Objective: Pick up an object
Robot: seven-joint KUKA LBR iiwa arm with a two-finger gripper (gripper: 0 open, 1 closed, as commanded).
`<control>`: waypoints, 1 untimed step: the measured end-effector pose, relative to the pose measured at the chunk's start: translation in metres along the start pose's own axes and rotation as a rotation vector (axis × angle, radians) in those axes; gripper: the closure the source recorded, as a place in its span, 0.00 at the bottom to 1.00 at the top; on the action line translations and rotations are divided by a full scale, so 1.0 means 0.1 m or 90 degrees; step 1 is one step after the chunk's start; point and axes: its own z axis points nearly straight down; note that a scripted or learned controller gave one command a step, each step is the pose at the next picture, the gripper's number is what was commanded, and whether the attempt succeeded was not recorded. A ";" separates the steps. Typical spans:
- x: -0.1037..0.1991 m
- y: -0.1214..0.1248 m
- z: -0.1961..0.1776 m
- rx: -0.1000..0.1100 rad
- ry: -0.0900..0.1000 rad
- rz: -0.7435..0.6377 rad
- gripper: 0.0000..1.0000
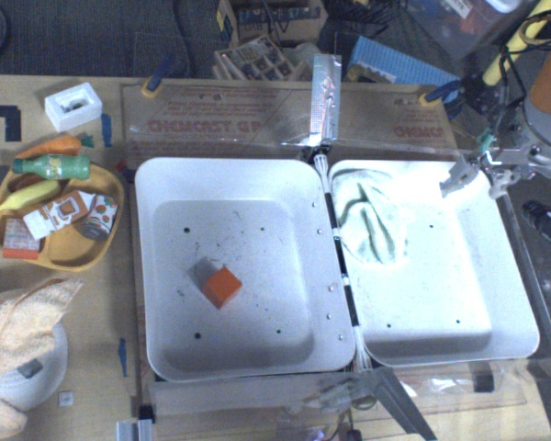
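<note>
- Right now I see the bench [92,338] carrying two white bins side by side, the left bin [165,191] and the right bin [505,329].
- My arm [542,90] comes in from the right and sits above the right bin's far right corner.
- A pale cloth [372,219] with green stripes lies bunched in the right bin, against its left wall.
- An orange block [223,287] rests on the left bin's floor, a little left of centre, a small grey piece touching it.
- My hand [477,175] hovers over the right bin's far right edge, well apart from cloth and block; its fingers look spread, with nothing between them.
- As I judge it, the pick is not yet done: nothing is lifted, and choosing a target, reaching and closing are all left.
</note>
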 end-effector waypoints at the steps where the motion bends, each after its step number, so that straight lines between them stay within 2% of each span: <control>1: 0.57 -0.21 0.50 0.000 0.000 0.002 0.00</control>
